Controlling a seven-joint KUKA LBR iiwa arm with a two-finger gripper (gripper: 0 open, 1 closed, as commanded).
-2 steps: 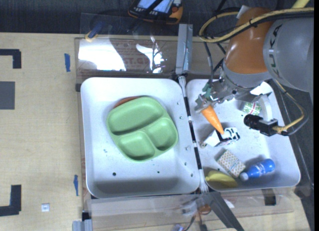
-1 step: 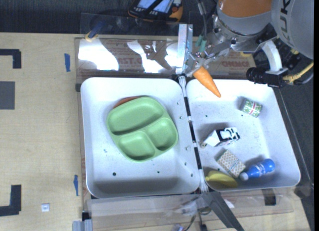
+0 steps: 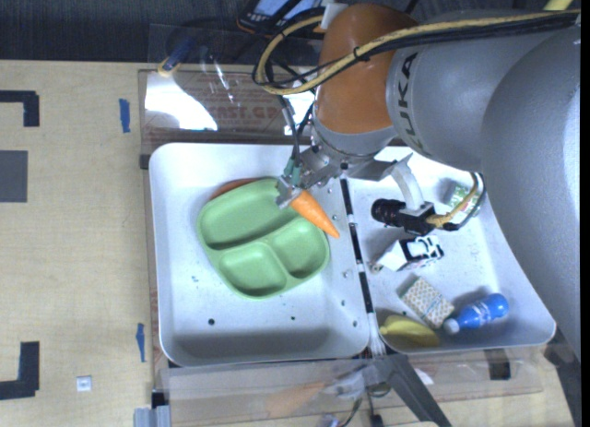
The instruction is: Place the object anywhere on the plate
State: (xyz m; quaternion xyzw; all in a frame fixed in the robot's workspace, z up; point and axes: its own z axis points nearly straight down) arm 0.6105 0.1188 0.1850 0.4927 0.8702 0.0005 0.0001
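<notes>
Lying low in the right bin (image 3: 516, 268) are a banana (image 3: 410, 331) and a bottle (image 3: 477, 313). Mid-frame, the carrot (image 3: 316, 214) sits over the green plate's (image 3: 263, 236) right rim, its top pinched between the gripper's (image 3: 295, 183) closed fingers just above.
</notes>
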